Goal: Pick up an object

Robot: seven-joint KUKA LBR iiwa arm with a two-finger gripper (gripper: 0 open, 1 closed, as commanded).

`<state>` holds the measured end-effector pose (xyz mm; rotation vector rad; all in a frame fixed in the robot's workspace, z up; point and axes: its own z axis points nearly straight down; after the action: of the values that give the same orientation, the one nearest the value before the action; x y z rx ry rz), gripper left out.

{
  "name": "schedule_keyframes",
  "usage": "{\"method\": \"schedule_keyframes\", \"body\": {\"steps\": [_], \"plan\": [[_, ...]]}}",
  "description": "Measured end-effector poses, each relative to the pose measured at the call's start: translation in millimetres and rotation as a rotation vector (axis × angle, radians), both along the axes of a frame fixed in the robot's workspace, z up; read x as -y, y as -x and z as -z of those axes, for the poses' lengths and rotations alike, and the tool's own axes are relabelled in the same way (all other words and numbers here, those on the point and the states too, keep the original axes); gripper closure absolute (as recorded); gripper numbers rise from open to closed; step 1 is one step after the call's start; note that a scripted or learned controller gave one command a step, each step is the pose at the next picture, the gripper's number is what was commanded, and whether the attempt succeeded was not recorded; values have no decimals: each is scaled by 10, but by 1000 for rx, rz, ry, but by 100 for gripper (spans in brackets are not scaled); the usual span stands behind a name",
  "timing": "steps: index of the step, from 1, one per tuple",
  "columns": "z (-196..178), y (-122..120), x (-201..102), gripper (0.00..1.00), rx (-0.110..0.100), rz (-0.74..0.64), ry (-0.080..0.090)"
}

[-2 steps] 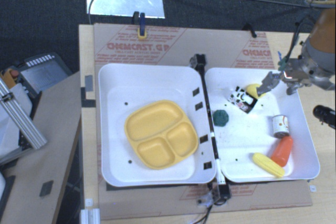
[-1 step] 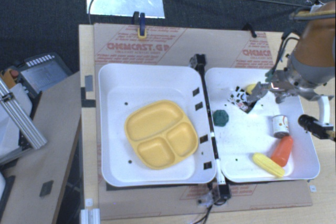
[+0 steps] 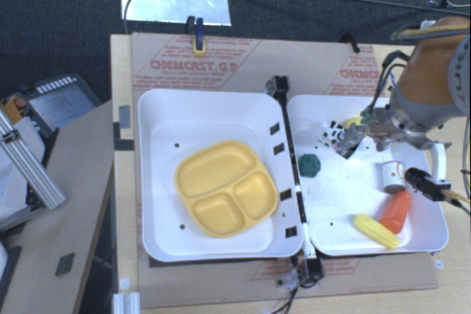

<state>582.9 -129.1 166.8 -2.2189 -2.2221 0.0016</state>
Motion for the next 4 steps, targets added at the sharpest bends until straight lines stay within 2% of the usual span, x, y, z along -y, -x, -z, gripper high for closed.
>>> {"method": "schedule_keyframes", "body": {"steps": [1,2,4], "plan": [[542,65,81,0,-2,0,0],[403,45,83,100,5,-1,2],[-853,88,50,100,10,-3,2]]}}
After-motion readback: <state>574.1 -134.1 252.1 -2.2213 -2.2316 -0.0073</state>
